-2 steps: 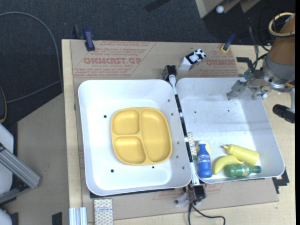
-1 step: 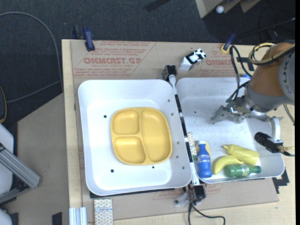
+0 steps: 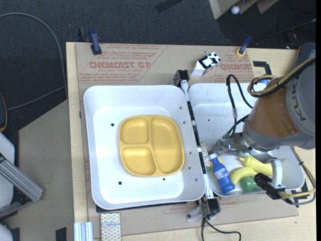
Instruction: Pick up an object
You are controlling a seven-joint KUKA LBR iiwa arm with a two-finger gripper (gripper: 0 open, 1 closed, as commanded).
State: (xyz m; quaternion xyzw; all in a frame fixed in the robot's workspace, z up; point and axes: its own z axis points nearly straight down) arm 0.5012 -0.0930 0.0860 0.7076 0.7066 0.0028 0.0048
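Observation:
My gripper (image 3: 229, 145) hangs low over the right bin (image 3: 213, 109), under the orange band of the arm. Just in front of it, against the bin's near wall, lies a blue bottle (image 3: 221, 173) with a white cap pointing toward the gripper. A yellow banana (image 3: 249, 167) lies right of the bottle, partly under the arm's wrist. A green object (image 3: 248, 184) sits below the banana, half covered by a black part of the arm. The gripper is close above the bottle's cap end, and whether it touches anything cannot be told.
The left bin (image 3: 100, 109) holds a yellow three-part plate (image 3: 150, 145) in its middle. A black-and-white small object (image 3: 206, 63) lies on the cardboard behind the bins. Cables run over the right bin's far side. The divider (image 3: 192, 124) between the bins is left of the gripper.

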